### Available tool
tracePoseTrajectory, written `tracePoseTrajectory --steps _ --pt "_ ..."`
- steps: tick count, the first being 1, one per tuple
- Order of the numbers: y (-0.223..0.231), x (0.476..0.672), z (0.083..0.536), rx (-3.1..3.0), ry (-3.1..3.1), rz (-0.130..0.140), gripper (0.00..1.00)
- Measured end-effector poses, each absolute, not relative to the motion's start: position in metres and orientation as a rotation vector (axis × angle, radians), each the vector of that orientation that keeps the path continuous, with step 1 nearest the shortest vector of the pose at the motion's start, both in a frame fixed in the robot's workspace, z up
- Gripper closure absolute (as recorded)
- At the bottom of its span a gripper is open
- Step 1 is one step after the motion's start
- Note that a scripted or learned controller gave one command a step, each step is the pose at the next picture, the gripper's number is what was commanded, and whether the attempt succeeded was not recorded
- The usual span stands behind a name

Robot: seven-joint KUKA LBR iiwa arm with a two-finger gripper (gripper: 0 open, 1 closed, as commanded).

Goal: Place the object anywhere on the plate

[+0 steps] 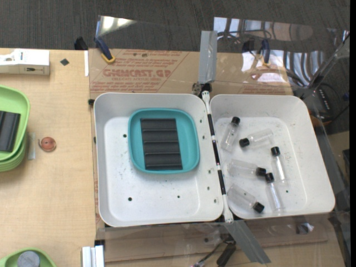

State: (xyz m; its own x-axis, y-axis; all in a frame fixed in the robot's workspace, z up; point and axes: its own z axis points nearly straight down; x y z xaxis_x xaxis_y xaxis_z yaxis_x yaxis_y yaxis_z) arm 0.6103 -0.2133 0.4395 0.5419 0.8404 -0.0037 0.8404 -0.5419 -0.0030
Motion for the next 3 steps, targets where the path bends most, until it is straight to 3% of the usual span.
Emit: tracePoseTrajectory --steps 1,2,3 --pt "-0.210 0.647 0.439 -2.828 -1.366 0.007 0.00" --pt "-0.212 0.659 0.440 -2.869 -1.277 0.006 0.00" --pt "-0.213 0.653 0.438 -2.950 -1.073 0.010 0.00"
